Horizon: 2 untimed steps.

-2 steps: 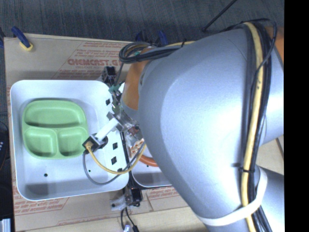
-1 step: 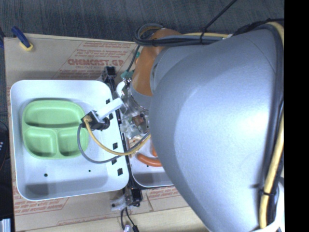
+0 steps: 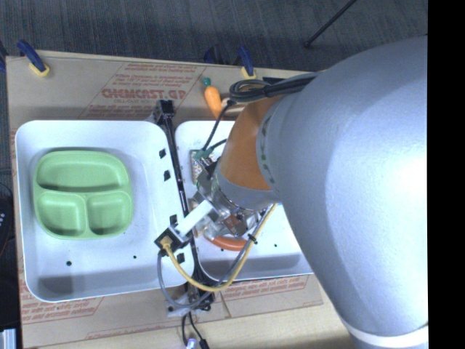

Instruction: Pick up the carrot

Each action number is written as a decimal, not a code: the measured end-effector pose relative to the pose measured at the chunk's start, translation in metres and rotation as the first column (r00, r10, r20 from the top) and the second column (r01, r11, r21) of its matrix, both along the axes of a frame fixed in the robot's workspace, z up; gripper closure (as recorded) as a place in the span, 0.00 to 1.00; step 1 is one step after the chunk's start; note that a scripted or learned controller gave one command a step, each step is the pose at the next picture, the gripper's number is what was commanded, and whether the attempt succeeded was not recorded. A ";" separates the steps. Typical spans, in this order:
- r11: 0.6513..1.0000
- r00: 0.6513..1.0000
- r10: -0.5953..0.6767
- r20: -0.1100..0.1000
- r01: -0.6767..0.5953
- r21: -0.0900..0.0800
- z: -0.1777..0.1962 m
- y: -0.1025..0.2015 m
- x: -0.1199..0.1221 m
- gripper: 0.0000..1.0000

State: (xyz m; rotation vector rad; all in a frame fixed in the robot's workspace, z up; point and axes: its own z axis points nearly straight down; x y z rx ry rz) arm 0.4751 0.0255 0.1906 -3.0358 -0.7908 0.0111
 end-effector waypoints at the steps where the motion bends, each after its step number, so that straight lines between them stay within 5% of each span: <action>1: 1.000 1.000 0.006 -0.004 -0.006 0.002 0.010 0.001 0.000 1.00; 2: 1.000 1.000 0.013 -0.008 -0.013 0.004 0.019 0.001 0.000 1.00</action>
